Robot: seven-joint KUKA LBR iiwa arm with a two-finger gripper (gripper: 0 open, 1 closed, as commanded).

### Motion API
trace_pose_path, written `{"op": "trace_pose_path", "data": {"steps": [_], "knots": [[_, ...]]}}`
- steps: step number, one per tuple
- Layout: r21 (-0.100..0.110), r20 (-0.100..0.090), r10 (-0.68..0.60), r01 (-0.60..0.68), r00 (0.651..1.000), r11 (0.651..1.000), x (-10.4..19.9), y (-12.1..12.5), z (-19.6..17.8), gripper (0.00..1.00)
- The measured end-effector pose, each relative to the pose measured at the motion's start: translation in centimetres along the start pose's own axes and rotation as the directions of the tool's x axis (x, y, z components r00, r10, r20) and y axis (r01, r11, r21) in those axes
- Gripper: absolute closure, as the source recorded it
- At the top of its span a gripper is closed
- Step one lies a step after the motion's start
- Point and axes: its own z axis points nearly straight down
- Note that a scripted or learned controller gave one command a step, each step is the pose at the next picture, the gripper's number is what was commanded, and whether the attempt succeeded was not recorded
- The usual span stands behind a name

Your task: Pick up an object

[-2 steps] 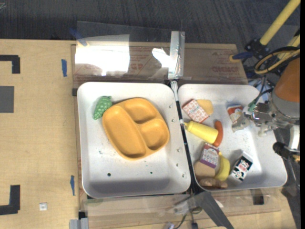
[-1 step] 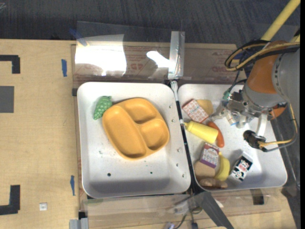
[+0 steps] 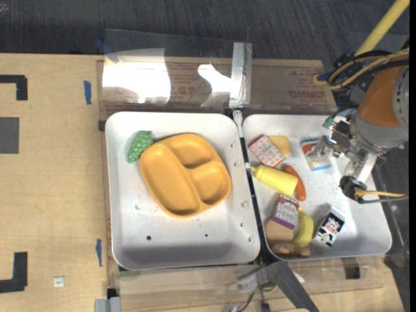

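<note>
**Probably the yellow bottle is my best pick**

Right now my gripper [image 3: 323, 149] hangs over the right bin's [image 3: 380, 239] far side; I can't tell its opening. The yellow bottle [image 3: 278, 179] lies near the bin's left wall, long axis running far-left to near-right. It looks light, stiff, slick; I'd pinch across its middle.
</note>
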Motion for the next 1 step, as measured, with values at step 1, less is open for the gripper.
{"op": "trace_pose_path", "data": {"steps": [1], "knots": [[0.001,-0.001,0.25,-0.25,0.968,0.968,3.4,-7.82,-10.4,0.0]]}}
